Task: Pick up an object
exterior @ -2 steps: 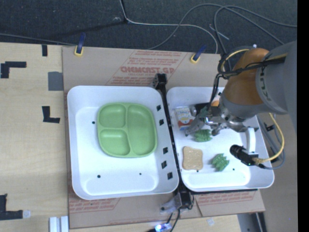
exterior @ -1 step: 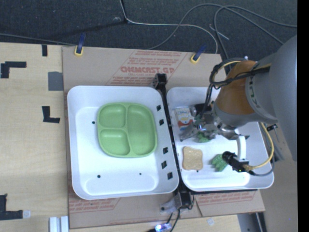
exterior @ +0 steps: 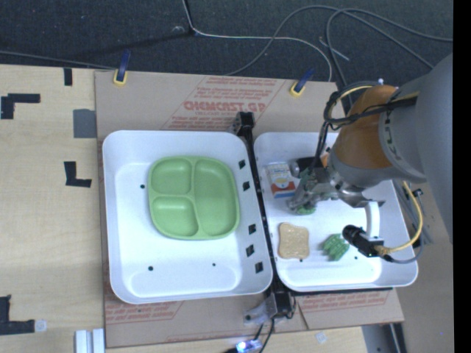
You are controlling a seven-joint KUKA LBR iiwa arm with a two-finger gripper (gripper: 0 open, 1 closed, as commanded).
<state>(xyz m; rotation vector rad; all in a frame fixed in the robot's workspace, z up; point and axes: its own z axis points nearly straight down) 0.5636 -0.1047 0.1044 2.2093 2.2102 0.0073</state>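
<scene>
Premises: a robotics laboratory test bench. Evidence — a flat brown cardboard sheet (exterior: 221,105) fixed by yellow-and-blue spring clamps (exterior: 121,73), loose grey cables (exterior: 294,28) trailing over dark carpet-like flooring (exterior: 88,13), black tape marks (exterior: 72,175) on the pale wooden benchtop (exterior: 44,219) — and two shallow white plastic bins (exterior: 125,271) set side by side.

In the right bin (exterior: 397,274), the arm (exterior: 375,142) covers the upper right part, and its gripper (exterior: 304,199) hangs low just beside the carton (exterior: 279,179). The toast (exterior: 294,241) and green toy (exterior: 335,247) lie near the front wall with a bare strip between them. In the left bin (exterior: 118,219), the plate (exterior: 195,198) takes the middle; the floor around it lies open.
</scene>
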